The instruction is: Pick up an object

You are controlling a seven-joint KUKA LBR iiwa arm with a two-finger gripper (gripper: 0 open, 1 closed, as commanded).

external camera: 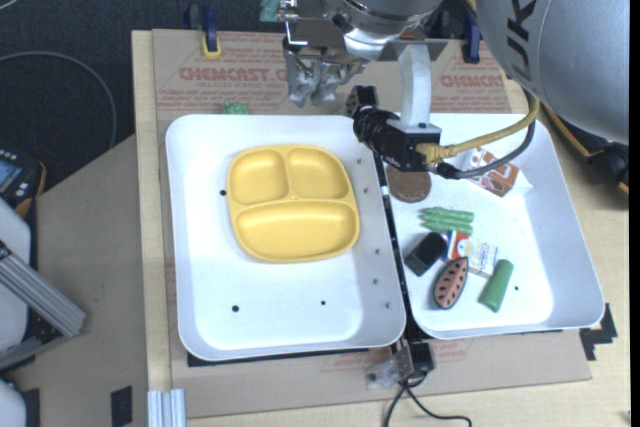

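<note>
Yellow plastic catches the eye first: a divided yellow tray [293, 203] with three compartments lies flat in the left bin [200, 245], well apart from everything else. The smaller pieces sit in the right bin [560, 215], gathered toward its near half: a bundle of green beans [446, 217], a black block [428, 251], a small red and white packet [474, 255], a brown oval piece [451, 283] and a green cylinder [496, 284], with a red and white carton [497, 173] farther back by the hose. A round brown object [409, 185] lies at the inner edge of that bin, partly hidden under a black fitting on the arm. The gripper [318, 85] hangs above the far end of the table [160, 215], over the cardboard just beyond the left bin's back rim, and nothing can be seen between its metal parts. Whether it is spread or closed I cannot tell, since the wrist body covers much of it from above. By my reading the task is not yet done: every object rests in a bin and none is lifted. What is left is the whole of it, namely choosing a piece, coming down over it, closing and raising it. The yellow tray is the nearest candidate, lying just forward of the gripper toward the camera; the small items are off to the side in the other bin, farther from it.
</note>
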